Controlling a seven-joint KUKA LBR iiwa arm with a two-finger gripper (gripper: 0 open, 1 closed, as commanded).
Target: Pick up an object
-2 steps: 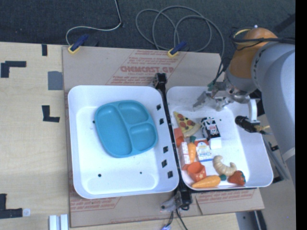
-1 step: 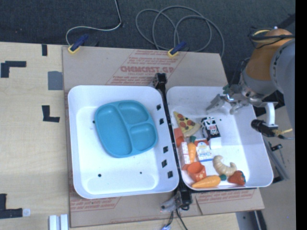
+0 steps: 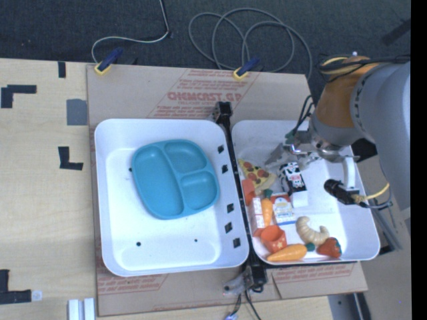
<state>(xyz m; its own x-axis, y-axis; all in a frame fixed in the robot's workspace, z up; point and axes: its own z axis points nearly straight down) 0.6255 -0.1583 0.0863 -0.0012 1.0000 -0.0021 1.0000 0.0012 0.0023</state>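
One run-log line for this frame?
gripper: over right white bin, above toy food pile | blue divided plate: in left white bin | object: not lifted

A divided plate (image 3: 176, 178) lies in the left bin (image 3: 107, 199); toy foods (image 3: 287, 229) crowd the right bin's (image 3: 360, 229) near-left part.

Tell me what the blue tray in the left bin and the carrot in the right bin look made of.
The blue tray looks like moulded plastic, matte to semi-gloss: one even colour, rounded compartment walls. The carrot seems to be toy plastic or rubber: uniform orange, smooth skin with a slight sheen. Hard or soft cannot be told from here.
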